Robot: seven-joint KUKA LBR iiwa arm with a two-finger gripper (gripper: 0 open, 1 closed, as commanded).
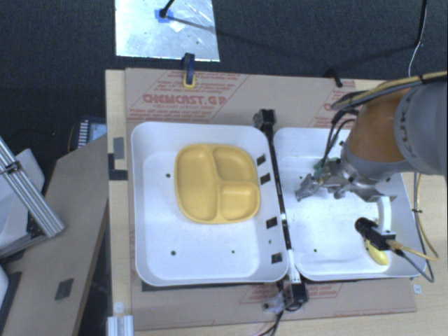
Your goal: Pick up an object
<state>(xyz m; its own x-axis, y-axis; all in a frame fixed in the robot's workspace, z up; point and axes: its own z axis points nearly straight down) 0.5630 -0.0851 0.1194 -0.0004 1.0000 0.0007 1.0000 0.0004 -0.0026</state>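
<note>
Brown cardboard sheet (280, 96), red print "CHEMCAST GP". Left white bin (150, 257): yellow three-compartment plastic plate (215, 183), near-square, big compartment facing left. Right white bin (329, 257): gripper (311, 185) mid-bin, can't tell jaws' state; small yellow object (379, 257) near-right corner, part-hidden.

A yellow divided plate (215, 183) takes up the middle of the left bin (161, 252), leaving bare floor all round it, widest along the lower edge. In the right bin (322, 243), the arm (392, 131) overhangs the upper right, with the gripper (308, 186) left of centre. The lower left floor lies open. A small yellow thing (379, 257) sits in the lower right corner. Black clips (266, 180) line the seam between the bins.
</note>
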